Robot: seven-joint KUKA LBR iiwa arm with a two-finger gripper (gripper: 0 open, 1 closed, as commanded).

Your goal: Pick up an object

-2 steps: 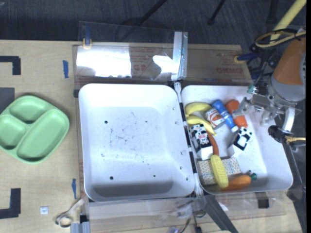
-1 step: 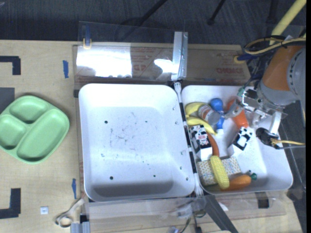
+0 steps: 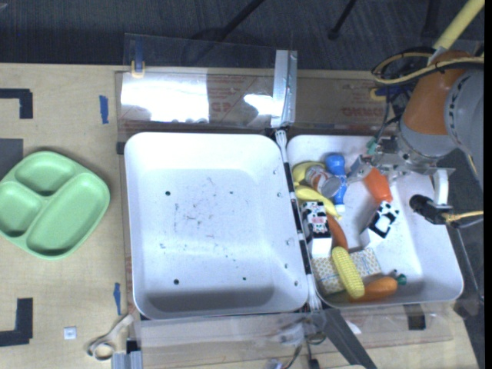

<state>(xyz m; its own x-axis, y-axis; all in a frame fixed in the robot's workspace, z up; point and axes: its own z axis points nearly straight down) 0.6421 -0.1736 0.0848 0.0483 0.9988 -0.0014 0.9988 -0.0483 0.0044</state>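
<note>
- Two shallow white bins side by side on the wooden bench [image 3: 61,83]: left bin [image 3: 207,221] bare apart from scuffs and small dark dots, right bin [image 3: 430,267] cluttered.
- Grey arm [image 3: 461,121] with its orange band entering from the right, above the far right corner of the right bin.
- Gripper [image 3: 377,156] low over the far part of the right bin, just beside an orange block [image 3: 377,185]; finger spread: cannot tell, nothing plainly seen between them.
- Near the bin's far left corner: a banana [image 3: 311,194], a blue ball [image 3: 335,163] and a small can [image 3: 321,179], label too blurred to read.
- Mid-bin: black-and-white die [image 3: 383,220]; another black-and-white patterned item [image 3: 317,223] against the left wall, any print illegible.
- Near edge: yellow corn cob [image 3: 347,272] lying on a beige cloth-like piece [image 3: 367,263], toy carrot [image 3: 377,286] just beside it.
- Green three-compartment plate [image 3: 51,204] well left of the bins.
- Clear plastic panel [image 3: 204,91] behind the left bin; faint reddish lettering on the board there, unreadable.
</note>
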